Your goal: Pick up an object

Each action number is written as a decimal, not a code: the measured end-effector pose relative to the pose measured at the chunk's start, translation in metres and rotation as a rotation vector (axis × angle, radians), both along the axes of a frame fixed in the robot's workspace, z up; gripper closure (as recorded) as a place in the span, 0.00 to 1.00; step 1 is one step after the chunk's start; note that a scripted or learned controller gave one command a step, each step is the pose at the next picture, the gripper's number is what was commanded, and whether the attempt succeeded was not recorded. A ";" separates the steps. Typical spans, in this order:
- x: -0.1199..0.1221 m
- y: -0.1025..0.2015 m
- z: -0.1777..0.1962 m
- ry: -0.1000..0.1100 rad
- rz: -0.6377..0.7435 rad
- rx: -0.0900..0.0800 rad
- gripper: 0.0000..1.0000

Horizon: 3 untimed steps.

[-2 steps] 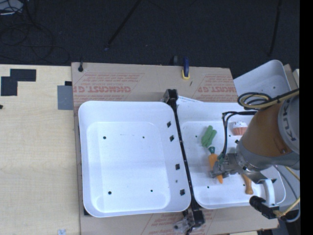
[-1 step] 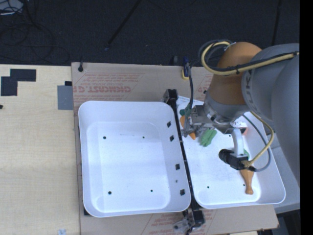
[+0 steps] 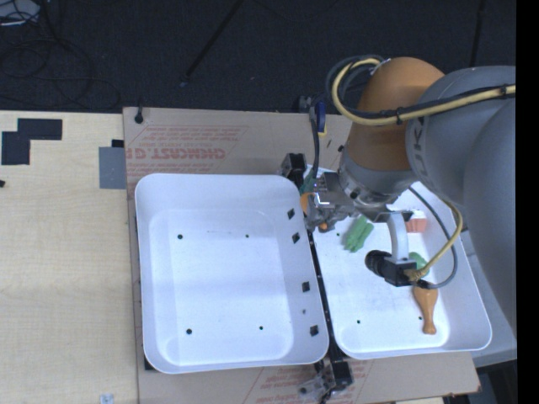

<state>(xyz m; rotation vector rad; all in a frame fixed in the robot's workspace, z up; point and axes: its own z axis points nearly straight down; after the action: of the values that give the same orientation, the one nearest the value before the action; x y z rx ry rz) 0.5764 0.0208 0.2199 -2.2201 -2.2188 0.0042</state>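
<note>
From my console I see the arm (image 3: 394,116) reaching in from 3 o'clock, its orange band bent over the right bin (image 3: 375,314). The gripper (image 3: 321,202) sits at about 10 o'clock of that bin, right over the rim where the two bins meet. Whether it is spread or closed I cannot tell; the wrist hides it from this angle, and I see nothing held in it.

The things to pick all lie in the right bin:

- A green block (image 3: 357,234) lies at roughly 11 o'clock from the bin's middle, just beside the gripper toward 4 o'clock, tilted on the white floor.
- A tan drumstick-shaped piece (image 3: 427,306) lies at 4 o'clock, its thin end pointing to 6 o'clock, well apart from the gripper.
- A small orange-and-white piece (image 3: 416,223) lies at 1 o'clock, close under the arm and partly covered.
- A small green-yellow bit (image 3: 419,268) shows near the middle, just above the drumstick's thick end.

The left bin (image 3: 219,276) lies at 9 o'clock of the right one, touching it along the shared edge. Both rest on a cardboard sheet (image 3: 210,141) on the pale wooden bench (image 3: 59,251).
</note>
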 end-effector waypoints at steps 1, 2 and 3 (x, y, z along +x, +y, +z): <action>-0.104 0.042 -0.009 0.007 0.002 0.001 1.00; 0.002 0.039 0.002 -0.004 0.004 -0.001 1.00; -0.016 -0.027 -0.019 0.001 0.003 0.000 1.00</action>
<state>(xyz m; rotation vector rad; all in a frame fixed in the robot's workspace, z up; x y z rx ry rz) 0.5607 -0.0065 0.2007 -2.2168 -2.2211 0.0056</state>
